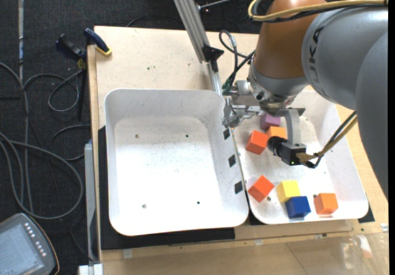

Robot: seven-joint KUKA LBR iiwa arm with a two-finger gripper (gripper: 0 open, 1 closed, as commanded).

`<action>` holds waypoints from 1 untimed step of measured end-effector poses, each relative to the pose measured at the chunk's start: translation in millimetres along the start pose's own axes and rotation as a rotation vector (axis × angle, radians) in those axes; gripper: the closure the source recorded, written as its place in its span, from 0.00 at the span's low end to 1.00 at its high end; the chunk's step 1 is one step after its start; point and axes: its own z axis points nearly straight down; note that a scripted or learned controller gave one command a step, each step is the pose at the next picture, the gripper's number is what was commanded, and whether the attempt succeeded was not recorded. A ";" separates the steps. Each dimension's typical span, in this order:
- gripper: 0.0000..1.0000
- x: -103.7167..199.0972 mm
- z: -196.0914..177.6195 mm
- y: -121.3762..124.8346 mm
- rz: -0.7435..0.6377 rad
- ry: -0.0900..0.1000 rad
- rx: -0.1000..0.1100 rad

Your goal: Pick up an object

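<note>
Right bin (345,163), shallow, white. Front row:
- blue cube (298,206) near the front rim, touching the yellow cube (287,190) just behind it
- front-right orange cube (325,203), just beside the blue cube, a small gap between them
- front-left orange cube (260,187), turned cornerwise, beside the yellow cube and near the wall next to the left bin (160,156)

Mid-bin:
- upper orange cube (257,142), well apart from the front row
- pink block (271,122) behind it, partly hidden under the wrist

Gripper (233,114): low over the two bins' adjoining walls, near the upper orange cube; whether released or clenched cannot be told

Arm (321,39): grey, orange band, over the right bin's far half

Bench (154,58), far-left corner: blue-and-yellow clamp (92,42)
</note>
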 end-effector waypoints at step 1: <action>1.00 46.4 5.4 10.5 0.001 -0.001 -0.002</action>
